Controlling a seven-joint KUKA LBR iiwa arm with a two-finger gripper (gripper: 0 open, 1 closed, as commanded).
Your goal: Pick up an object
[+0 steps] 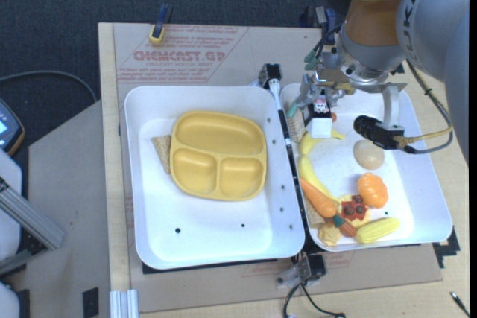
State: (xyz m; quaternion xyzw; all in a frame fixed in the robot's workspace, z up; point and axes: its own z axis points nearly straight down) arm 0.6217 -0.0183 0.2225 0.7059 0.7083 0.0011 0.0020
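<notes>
Two white bins sit side by side. The left bin point(149, 182) holds one yellow divided plate point(218, 155). The right bin point(425, 194), at lower right of the frame, holds one banana point(307, 167), one carrot point(319, 199), one orange fruit point(373, 190), one beige egg-like piece point(368, 154) and one corn cob point(377, 229). The gripper point(320, 112) hangs over that bin's upper left corner; whether its jaws are spread I cannot tell.

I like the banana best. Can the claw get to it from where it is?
Probably yes. The claw hangs over the right bin, just above the banana. Nothing covers the banana's top end, though a carrot lies against its lower end.
</notes>
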